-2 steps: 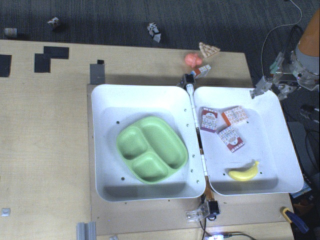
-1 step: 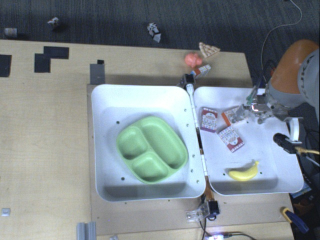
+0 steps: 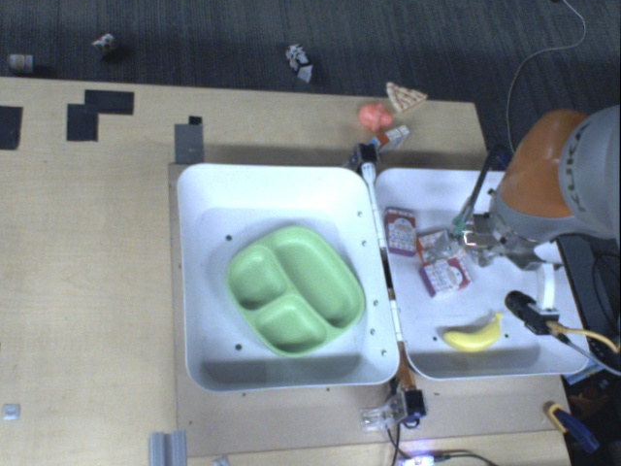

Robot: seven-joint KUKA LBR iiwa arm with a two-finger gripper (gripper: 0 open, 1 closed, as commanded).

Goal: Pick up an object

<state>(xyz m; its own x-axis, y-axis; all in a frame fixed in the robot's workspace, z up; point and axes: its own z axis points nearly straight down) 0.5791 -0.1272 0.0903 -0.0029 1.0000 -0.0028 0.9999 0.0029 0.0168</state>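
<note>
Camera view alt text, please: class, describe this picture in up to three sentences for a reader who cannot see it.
A grey robot arm reaches from the right into the right white bin, its gripper over small red-and-white packets, with a banana nearby. The left white bin holds a green divided tray.

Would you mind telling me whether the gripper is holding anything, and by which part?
It cannot be told: the gripper hangs over the red packets in the right bin.
</note>
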